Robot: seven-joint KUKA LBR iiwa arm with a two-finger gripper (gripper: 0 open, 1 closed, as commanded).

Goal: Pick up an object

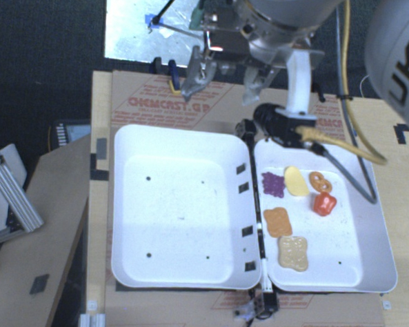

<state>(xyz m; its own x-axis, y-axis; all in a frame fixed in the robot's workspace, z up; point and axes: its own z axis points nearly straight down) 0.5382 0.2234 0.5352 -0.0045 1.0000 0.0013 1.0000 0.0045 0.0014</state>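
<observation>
The claw [227, 81] hangs high at the far edge of the scene, above the back rim of the left bin [122, 209], its two pale fingers spread apart with nothing between them. It sits well clear of every object, which suggests it has not yet committed to a target.

Nearest the camera, in the right bin [375, 256], lies a beige toast-shaped piece [294, 252], flat and lightly pebbled, like moulded play food. Just behind it is an orange flat slab [277, 221] with rounded corners. Farther back, a red pepper-like toy [324, 203] looks glossy and chunky. Beside it toward the divider sit a smooth yellow oval piece [297, 181] and, touching its left side, a knobbly purple grape cluster [273, 184]. A small brown pretzel [319, 180] lies just beyond the pepper. All six items gather in the bin's far left half, close together, so a pick there probably needs careful aim to avoid nudging neighbours.

Both bins are shallow white plastic trays with rounded corners, joined by a dark hinged strip. They rest on a cardboard sheet [167, 102] printed in red, spread over the tabletop [101, 105]. A black fitting with a yellow cable [340, 147] overhangs the right bin's back rim.
</observation>
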